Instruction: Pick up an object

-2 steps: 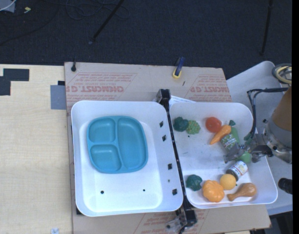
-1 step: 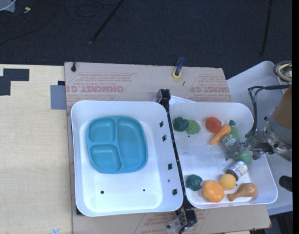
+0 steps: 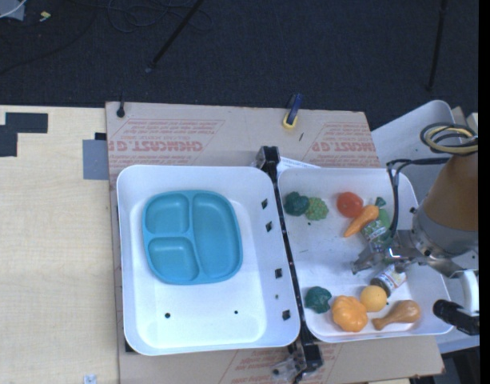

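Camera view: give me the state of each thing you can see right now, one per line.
Gripper: low in the right bin, nothing visibly between its fingers.
Blue divided plate: flat in the left bin, nothing in its compartments.
Carrot: lying at a slant, far side of the right bin.
Tomato: beside the carrot.
Small bottle: on its side by the gripper.
Drumstick: lying flat near the front wall.

A pale wooden bench (image 3: 45,254) carries a brown cardboard sheet (image 3: 229,138) printed with red lettering. Two shallow white bins sit side by side on the cardboard, touching: the left bin (image 3: 137,310) and the right bin (image 3: 328,330).
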### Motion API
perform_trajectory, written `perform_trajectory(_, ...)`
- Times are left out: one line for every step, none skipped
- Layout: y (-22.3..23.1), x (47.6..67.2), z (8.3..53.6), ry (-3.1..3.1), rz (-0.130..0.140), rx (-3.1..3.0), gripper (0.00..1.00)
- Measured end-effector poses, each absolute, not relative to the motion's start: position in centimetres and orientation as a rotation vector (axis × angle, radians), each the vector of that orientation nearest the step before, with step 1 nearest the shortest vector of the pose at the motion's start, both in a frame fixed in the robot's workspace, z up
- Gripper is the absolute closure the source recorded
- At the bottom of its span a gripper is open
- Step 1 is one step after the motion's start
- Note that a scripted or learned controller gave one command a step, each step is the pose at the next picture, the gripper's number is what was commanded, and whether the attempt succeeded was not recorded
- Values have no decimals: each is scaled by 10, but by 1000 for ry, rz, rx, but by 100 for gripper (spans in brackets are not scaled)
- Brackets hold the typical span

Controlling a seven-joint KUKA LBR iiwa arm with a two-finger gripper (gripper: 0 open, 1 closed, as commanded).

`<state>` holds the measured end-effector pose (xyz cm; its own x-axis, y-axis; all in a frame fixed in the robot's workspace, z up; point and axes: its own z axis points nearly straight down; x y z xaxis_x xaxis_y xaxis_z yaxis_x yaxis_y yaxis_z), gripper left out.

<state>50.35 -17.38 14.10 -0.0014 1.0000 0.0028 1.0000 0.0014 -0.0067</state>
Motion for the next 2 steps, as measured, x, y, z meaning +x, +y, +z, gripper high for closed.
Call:
perform_trajectory(-172,504,88,-2219,2,-2217,0)
perform_trajectory(-174,503,100,-2212,3,-2223,100)
